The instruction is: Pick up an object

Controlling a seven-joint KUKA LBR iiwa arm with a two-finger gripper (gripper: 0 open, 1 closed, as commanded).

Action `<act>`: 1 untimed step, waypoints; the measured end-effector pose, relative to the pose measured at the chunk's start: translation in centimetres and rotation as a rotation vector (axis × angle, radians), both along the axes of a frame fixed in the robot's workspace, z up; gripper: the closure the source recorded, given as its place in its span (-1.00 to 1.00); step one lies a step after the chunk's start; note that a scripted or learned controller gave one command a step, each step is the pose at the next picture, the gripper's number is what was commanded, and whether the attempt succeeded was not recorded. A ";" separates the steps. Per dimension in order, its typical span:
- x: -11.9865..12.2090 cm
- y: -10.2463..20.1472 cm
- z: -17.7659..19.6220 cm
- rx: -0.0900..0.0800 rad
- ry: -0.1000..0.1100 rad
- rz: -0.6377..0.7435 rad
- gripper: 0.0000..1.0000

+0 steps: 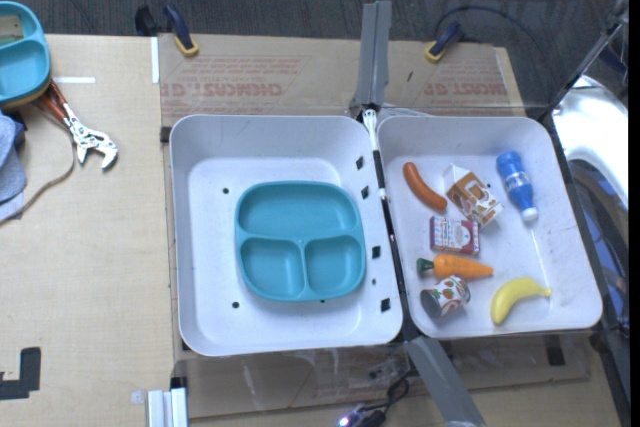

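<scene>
Oblique overhead view of the counter point(90, 295). At far left a teal container point(20, 55), an adjustable wrench point(95, 147) and a grey cloth point(8, 177) are seen. Two clamps, one at point(180, 30) and one at point(445, 37), are fixed along the far edge of a cardboard sheet point(270, 75).

The left bin point(195, 215) is occupied by a teal three-compartment plate point(300, 240), laid flat near its centre.

The candidate objects are gathered in the right bin point(570, 245), none of them lifted: a sausage point(425, 185) nearest the dividing wall, a tilted juice carton point(473, 198) beside it, a small pink carton point(453, 235) below these, then a carrot point(460, 266) and a can point(447, 296) lying on its side. Further right, a banana point(518, 299) lies near the front wall and a blue bottle point(516, 182) toward the back.

At the right edge, a pale curved section of the arm point(590, 130) is seen outside the right bin, clear of the objects. Whether the end effector is released or clenched cannot be told.
</scene>
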State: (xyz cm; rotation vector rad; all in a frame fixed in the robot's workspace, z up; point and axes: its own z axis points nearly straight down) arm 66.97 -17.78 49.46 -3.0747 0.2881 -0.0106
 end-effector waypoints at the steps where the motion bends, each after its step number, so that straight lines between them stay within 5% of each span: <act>1: 0.1 0.0 0.7 0.007 -0.002 -0.002 1.00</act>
